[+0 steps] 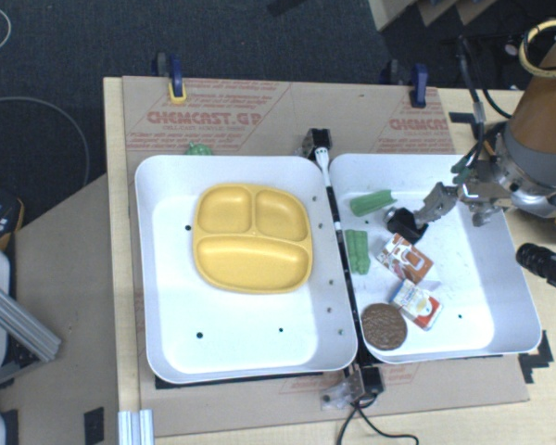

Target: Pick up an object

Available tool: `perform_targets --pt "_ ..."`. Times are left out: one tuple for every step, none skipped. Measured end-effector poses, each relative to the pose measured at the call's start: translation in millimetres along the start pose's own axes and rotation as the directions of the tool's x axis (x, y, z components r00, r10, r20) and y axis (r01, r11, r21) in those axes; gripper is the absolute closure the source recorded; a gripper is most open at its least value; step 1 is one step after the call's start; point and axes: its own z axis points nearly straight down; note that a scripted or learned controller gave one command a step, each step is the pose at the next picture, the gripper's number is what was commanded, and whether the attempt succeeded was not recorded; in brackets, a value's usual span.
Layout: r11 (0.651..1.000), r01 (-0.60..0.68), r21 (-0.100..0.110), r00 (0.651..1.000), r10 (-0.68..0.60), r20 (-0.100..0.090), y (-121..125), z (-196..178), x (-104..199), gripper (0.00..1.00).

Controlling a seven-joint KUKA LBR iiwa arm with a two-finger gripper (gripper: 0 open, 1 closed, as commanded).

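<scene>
My end effector (406, 222) sits low in the right bin (500, 276), upper-middle area, arm coming in from the right edge. Tip is a dark blob from this angle; can't tell how the jaws stand, and nothing visibly clamped in it.

Objects in the right bin:
- green block (371, 202): just up-left of the tip, lying near the bin's top-left corner, tilted slightly. Close but apart.
- second green block (357, 251): down-left of the tip, lying lengthwise along the bin's left wall.
- red-and-white carton (406, 259): directly below the tip, near it; contact unclear.
- second red-and-white carton (417, 304): further down, just beside the first.
- brown round disc (385, 326): bottom-left of the bin, touching or nearly touching the lower carton.

Closest candidates to the tip: upper carton and upper green block.

Left bin (167, 276) holds a yellow divided plate (253, 239), upper-middle, well apart from me. Both bins rest on the cardboard-covered tabletop (259, 114).
</scene>
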Motion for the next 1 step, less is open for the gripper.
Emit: perform_targets --pt "1.0 0.001 -0.003 1.0 -0.001 0.001 0.7 -10.9 0.0 1.0"
